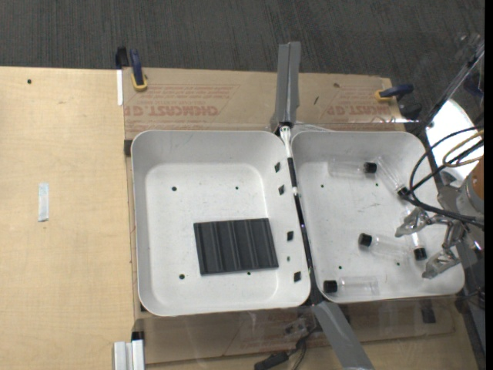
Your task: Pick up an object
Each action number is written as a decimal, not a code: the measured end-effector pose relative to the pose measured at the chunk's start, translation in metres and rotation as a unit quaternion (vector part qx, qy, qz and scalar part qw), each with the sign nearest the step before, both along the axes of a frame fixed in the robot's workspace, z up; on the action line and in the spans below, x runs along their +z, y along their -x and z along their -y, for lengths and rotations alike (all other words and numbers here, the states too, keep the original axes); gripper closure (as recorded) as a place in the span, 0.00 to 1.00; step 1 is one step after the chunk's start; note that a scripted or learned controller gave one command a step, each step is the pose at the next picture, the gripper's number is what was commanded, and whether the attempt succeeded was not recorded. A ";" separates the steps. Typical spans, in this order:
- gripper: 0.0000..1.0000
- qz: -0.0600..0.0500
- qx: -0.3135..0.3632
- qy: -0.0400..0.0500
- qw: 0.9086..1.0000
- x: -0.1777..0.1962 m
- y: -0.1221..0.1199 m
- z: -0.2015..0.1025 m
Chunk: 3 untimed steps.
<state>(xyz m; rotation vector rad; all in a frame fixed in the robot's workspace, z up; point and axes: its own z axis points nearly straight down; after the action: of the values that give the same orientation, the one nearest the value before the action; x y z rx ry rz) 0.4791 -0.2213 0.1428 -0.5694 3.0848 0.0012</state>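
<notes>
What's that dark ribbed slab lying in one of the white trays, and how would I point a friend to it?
Start with the two white bins side by side and take the left bin, the one farther from the gripper. On its floor, toward the near edge, lies a dark grey rectangular ribbed panel. It is flat, opaque and much bigger than the small clear black-capped vials scattered in the right bin.
</notes>
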 end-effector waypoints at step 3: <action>0.00 0.001 0.457 0.001 0.889 0.243 0.000 0.001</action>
<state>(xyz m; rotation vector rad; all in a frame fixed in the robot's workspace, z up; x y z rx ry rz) 0.4791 -0.2219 0.3855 -1.9170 2.4831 0.0025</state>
